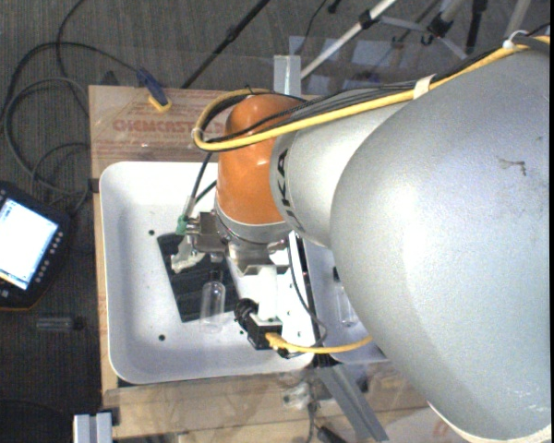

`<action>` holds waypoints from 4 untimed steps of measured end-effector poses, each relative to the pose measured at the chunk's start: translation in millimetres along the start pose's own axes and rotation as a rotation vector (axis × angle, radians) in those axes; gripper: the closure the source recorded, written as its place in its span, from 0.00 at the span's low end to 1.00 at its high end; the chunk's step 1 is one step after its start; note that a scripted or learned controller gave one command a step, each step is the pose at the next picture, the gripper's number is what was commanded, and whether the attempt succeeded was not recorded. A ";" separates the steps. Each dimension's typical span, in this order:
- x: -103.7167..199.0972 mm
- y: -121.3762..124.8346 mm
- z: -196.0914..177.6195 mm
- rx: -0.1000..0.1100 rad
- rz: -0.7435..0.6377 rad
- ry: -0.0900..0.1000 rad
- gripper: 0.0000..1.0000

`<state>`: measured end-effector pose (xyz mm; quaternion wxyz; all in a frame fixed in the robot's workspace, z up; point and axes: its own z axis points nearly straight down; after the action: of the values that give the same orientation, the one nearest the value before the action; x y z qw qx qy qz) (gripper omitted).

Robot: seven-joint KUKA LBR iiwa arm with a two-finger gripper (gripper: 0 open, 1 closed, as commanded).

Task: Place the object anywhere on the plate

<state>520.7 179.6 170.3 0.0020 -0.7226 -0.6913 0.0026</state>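
A flat black plate point(183, 289) lies in the left white bin point(129, 247), a little right of the bin's middle. The arm's orange band point(249, 169) and grey wrist hang right over the plate and hide its right part. My gripper point(210, 282) points down at the plate's right half. A small pale piece point(186, 258) shows at the plate's upper edge under the wrist, and a clear tube-like piece point(213, 301) stands over the plate's lower right corner. Whether these are the object or parts of the gripper is unclear.
The arm's big grey body point(443, 247) covers the right bin and most of the right side. A yellow cable point(314, 347) loops below the wrist near the bin's front wall. A handheld screen point(18, 245) lies on the floor to the left. Bare bin floor shows left of the plate.
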 end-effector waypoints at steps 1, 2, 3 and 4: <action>0.0 0.0 0.0 0.000 0.000 0.000 0.00; 0.0 0.0 0.0 0.000 0.000 0.000 0.00; -1.3 -38.3 -69.7 -0.002 -0.081 -0.001 0.00; 37.6 -39.5 -220.1 -0.007 -0.497 -0.004 0.00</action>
<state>484.4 219.2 390.6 -0.0010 -0.5303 -0.8478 0.0011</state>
